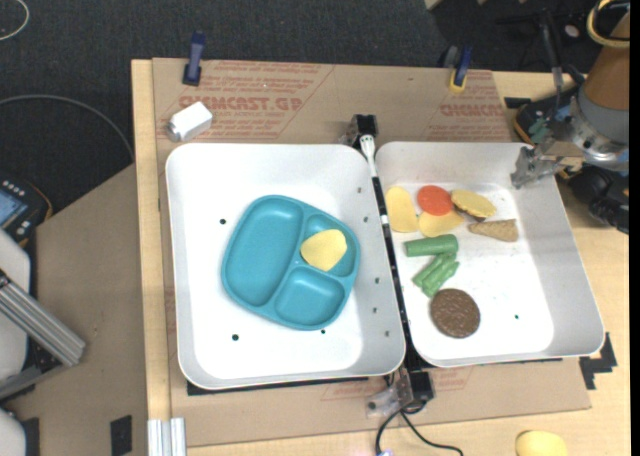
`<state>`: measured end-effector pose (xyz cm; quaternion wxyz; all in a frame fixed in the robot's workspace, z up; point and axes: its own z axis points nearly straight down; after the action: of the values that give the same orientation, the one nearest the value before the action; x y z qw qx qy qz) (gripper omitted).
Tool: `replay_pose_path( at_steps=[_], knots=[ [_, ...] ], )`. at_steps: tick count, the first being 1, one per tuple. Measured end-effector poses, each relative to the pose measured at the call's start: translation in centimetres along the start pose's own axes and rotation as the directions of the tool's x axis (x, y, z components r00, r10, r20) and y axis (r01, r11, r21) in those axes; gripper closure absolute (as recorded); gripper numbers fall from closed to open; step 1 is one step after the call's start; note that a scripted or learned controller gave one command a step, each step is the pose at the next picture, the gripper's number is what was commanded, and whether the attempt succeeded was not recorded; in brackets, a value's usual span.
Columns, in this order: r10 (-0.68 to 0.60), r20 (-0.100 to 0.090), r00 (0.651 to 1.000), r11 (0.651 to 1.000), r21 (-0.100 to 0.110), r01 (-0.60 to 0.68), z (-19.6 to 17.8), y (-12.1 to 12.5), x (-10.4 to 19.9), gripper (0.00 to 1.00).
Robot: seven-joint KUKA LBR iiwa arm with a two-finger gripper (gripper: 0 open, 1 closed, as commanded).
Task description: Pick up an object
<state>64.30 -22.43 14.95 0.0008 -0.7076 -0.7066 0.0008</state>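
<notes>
fixed overhead camera, slanted down, both bins (200, 344)

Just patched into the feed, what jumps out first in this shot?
The teal divided plate in the left bin stands out, with a yellow piece in one compartment. In the right bin lies a cluster of toy food: a red-orange disc, green pieces and a brown round patty. The end effector sits at that bin's upper right edge.

teal tray (262, 269), yellow piece (324, 249), white bins (200, 244), brown disc (455, 312)
</notes>
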Motion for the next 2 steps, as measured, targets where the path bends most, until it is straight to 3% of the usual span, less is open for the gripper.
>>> replay_pose_path(
  at_steps=[1,2],
  knots=[
    [0.000,0.002,1.000,1.000,-0.005,0.000,-1.1,0.1,0.0,1.00],
    [0.000,-0.001,1.000,1.000,-0.001,0.000,-6.0,-3.5,0.0,1.00]
  ],
)
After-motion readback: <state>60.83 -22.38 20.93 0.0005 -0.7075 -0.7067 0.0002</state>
